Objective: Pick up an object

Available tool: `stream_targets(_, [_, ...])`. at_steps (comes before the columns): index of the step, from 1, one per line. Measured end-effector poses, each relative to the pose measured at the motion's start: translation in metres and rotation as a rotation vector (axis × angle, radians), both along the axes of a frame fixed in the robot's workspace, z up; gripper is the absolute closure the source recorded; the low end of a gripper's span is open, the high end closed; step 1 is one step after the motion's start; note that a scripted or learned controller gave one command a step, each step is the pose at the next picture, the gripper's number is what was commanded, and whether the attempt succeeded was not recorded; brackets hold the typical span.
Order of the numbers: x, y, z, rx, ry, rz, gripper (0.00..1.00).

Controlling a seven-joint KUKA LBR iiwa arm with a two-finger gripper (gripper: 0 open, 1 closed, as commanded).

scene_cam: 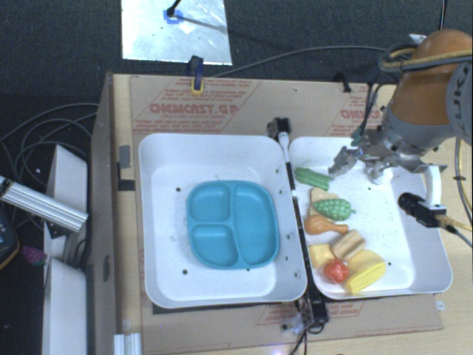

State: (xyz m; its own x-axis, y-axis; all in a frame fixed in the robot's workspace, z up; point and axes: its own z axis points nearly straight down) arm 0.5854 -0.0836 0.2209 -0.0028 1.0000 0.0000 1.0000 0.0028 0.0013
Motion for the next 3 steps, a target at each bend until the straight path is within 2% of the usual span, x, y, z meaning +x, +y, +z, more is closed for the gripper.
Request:
stream_targets(1, [-0.025,-0.012,-0.134,-0.001,-0.004,-0.002,0.0])
stream_targets(2, [-0.023,-0.011,-0.122,0.0,-0.01,0.0,1.0])
stream_targets(3, [-0.047,0.062,-0.036,0.001,-0.002,0.001,1.0])
